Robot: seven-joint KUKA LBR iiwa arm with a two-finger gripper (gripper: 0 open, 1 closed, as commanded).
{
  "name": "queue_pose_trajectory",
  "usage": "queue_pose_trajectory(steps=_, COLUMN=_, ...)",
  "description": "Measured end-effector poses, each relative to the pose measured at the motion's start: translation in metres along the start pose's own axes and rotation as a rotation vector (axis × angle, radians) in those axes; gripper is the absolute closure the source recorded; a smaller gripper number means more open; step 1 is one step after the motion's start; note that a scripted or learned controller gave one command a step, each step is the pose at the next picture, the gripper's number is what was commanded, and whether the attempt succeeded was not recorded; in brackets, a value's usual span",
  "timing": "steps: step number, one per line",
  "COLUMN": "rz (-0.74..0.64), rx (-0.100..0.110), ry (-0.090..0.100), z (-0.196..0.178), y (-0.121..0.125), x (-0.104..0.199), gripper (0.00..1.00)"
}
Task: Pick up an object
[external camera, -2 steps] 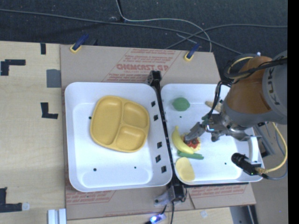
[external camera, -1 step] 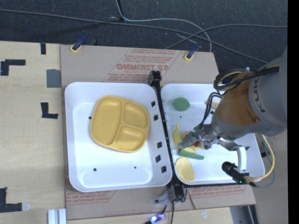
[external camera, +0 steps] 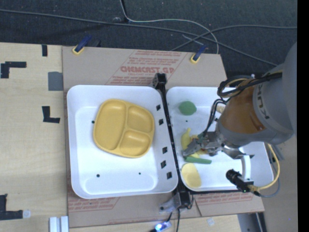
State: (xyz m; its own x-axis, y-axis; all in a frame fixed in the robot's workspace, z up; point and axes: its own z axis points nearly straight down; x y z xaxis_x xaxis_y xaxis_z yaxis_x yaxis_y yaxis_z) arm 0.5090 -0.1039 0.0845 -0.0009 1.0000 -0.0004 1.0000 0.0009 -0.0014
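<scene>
Claw down in right bin among yellow-green bits (grip unclear, can't tell); next: 1 clean lift.

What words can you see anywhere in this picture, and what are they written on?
"CHEMCAST GP" in red letters on the brown board under the two white bins, just behind the left bin; the last letters are partly covered by a black clip.
Smaller red print in rows above and below that word on the same board: too blurred to read.
Red print on the board's front edge, below the bins: too small to read.
</scene>
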Motion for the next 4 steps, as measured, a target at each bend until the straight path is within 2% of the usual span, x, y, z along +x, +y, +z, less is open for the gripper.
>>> queue_pose_trajectory(steps=1, rz=0.0, rx=-0.003, ry=-0.002, z=-0.011, y=0.001, x=0.0, gripper=1.0)
queue_pose_trajectory(steps=2, rz=0.001, rx=-0.003, ry=0.0, z=-0.06, y=-0.007, x=-0.006, gripper=1.0)
queue_pose_trajectory(steps=4, rz=-0.001, rx=-0.006, ry=-0.001, z=-0.168, y=-0.008, x=0.002, gripper=1.0)
